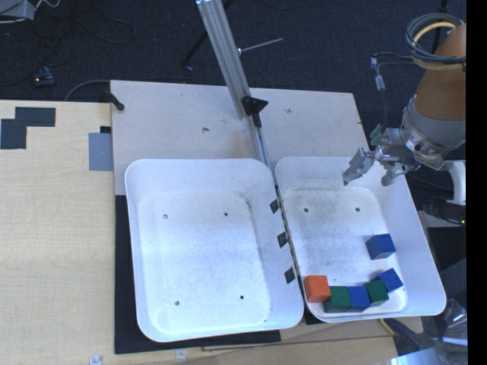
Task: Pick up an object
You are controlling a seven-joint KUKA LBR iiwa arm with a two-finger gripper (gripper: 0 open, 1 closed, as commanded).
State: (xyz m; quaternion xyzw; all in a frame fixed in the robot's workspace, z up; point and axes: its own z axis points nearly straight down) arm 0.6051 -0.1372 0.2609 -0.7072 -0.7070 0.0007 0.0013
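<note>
My gripper (373, 172) hangs above the far right part of the right bin (327, 177), fingers spread apart and nothing between them. It is open. Well below it, a lone blue block (380, 245) lies near the bin's right wall. Along the bin's near edge sits a row of blocks: an orange one (316, 287), a green one (338, 298), a blue one (358, 296), another green one (377, 290) and a blue one (391, 279).
The left bin (152, 177) lies beside the right one, with small black clips (282, 239) along the shared rim. A slanted aluminium rail (228, 59) rises behind the bins. Light wooden bench surface (53, 242) spreads to the left.
</note>
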